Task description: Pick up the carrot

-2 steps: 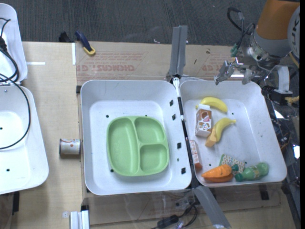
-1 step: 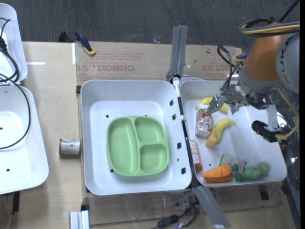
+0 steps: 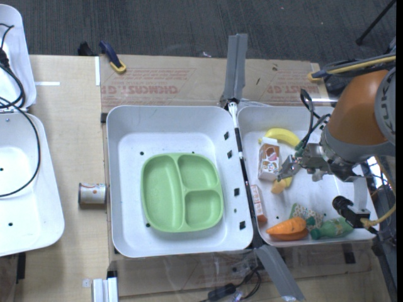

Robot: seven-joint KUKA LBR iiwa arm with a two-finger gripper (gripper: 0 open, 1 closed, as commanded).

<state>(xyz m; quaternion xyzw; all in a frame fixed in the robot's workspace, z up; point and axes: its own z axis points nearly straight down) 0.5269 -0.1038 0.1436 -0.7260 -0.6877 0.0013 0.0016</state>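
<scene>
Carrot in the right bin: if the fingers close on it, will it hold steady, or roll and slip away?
The carrot looks like smooth plastic, so probably stiff, light and slippery. Its rounded, tapered body lies on its side, so it may roll or squirt out. The bin wall and green toy beside it could limit that.

Legible text: red block lettering on the cardboard sheet (image 3: 157,80) under the bins, upper centre of frame, printed upside down and mirrored, apparently "CHEMICALS"; a second partial red print on the same sheet at upper right, unreadable. Small carton (image 3: 269,159) in the right bin carries red graphics, too small to read.
</scene>
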